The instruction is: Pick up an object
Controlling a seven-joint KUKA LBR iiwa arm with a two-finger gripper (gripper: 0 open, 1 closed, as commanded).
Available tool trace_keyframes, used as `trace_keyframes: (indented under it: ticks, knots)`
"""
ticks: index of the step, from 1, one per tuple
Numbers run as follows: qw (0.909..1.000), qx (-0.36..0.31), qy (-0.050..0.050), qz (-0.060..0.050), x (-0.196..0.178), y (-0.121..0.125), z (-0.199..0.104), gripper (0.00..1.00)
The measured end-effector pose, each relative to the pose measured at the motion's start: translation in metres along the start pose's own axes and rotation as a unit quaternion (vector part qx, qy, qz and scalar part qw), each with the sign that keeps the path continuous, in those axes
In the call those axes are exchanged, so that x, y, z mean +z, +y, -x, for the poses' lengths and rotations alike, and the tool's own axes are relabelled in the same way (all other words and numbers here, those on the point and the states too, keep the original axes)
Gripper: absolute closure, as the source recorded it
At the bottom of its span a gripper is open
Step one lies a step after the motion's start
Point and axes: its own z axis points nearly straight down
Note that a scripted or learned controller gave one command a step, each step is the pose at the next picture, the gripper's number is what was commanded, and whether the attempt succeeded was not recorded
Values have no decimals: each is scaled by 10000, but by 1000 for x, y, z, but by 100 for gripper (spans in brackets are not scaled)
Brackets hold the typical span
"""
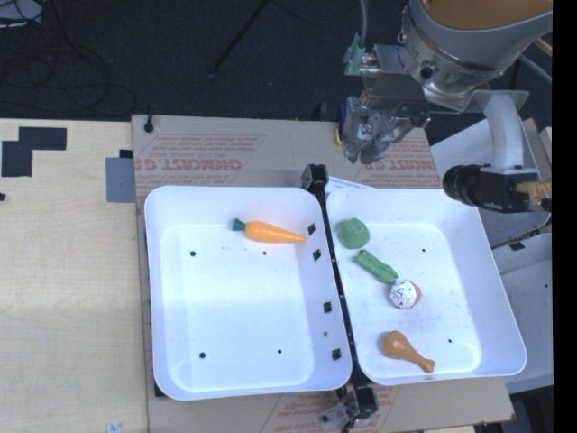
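Inside the left bin (167, 269), carrot (269, 232) lies crosswise, tip pointing right.

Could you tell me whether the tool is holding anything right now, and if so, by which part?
Nothing is held: the tool hangs above the bench behind the bins, with nothing between its tips.

Left bin (171, 242): orange carrot (269, 232) lying flat near the back. Right bin (491, 269): green round piece (353, 233), green pod (376, 266), white speckled ball (404, 293), orange drumstick (405, 350).
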Motion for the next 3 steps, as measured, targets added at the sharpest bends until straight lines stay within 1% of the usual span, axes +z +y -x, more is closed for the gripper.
trace_keyframes:
  ticks: [1,2,3]
  knots:
    - [10000,13,-12,-34,-2,5,-10,100]
    - [10000,12,-15,-36,-1,15,-28,100]
    - [10000,-1,-22,-73,54,-3,-72,100]
